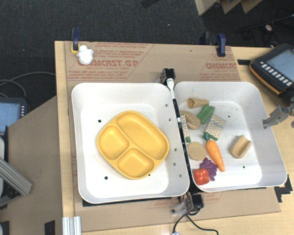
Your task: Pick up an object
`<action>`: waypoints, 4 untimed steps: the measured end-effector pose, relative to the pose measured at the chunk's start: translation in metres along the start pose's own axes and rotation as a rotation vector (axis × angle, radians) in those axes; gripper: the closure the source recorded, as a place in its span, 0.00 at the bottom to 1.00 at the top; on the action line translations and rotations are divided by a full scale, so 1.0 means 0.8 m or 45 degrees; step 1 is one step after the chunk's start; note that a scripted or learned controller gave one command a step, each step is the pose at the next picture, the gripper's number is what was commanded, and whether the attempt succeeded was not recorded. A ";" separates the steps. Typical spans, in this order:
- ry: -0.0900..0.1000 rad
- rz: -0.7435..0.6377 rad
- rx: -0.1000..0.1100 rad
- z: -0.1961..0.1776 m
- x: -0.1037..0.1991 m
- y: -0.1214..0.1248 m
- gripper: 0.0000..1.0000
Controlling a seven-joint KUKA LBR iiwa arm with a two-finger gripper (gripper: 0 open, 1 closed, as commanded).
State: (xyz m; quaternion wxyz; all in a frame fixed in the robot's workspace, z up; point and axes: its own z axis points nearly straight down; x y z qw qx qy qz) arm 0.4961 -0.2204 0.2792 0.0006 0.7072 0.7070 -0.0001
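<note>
The right bin (264, 175) holds several toy foods. An orange carrot (215, 154) lies near its middle, and a tan bread piece (240, 146) sits to the carrot's right. Red (201, 176) and purple (209, 166) fruits sit at the front left. A round tan cookie (196, 151) is left of the carrot. Farther back are a checkered wafer (214, 127), a green piece (205, 114), a cone (197, 102) and a tan lump (189, 120). My gripper (277, 116) hangs at the bin's right rim, apart from all of them, about level with the wafer.
The left bin (83, 131) holds a yellow divided plate (132, 143). A black control pendant (279, 70) lies on the bench behind the right bin. A white lump (85, 56) and blue clamps (220, 44) sit on the cardboard's far edge.
</note>
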 end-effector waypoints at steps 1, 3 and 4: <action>0.007 -0.010 0.009 0.111 0.086 0.050 0.00; -0.001 0.001 -0.003 0.231 0.127 0.003 1.00; 0.004 -0.014 -0.012 0.111 0.240 0.038 1.00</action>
